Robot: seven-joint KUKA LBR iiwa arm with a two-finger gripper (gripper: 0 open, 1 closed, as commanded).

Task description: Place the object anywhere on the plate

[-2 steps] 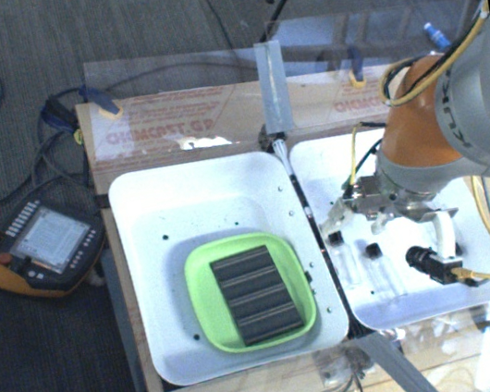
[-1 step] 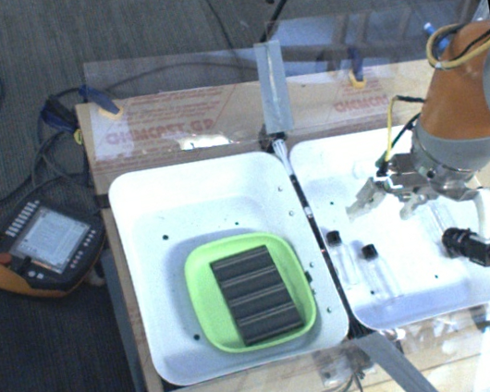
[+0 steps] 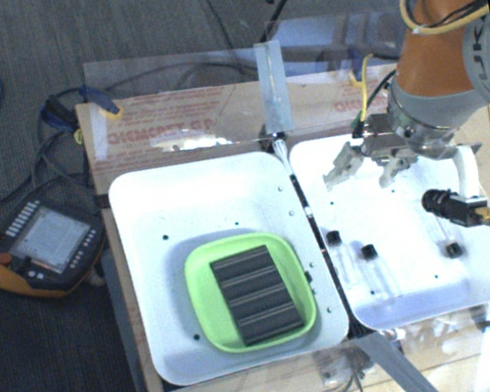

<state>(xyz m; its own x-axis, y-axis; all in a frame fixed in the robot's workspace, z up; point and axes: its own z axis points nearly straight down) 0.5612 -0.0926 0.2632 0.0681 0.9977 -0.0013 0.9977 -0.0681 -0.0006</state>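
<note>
Left bin [image 3: 147,254] holds green plate [image 3: 200,273] bearing dark ridged block [image 3: 257,294].

dark ribbed block [image 3: 258,293]: flat on green plate [image 3: 203,287], long axis ~12-to-6 o'clock, slightly tilted, covers plate's centre and 3 o'clock half. plate: rounded square, lime, sits in left bin toward 5 o'clock.

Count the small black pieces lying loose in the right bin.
3: one near the bin's left wall, one just right of it, and one toward the right side. The arm may hide others.
</note>
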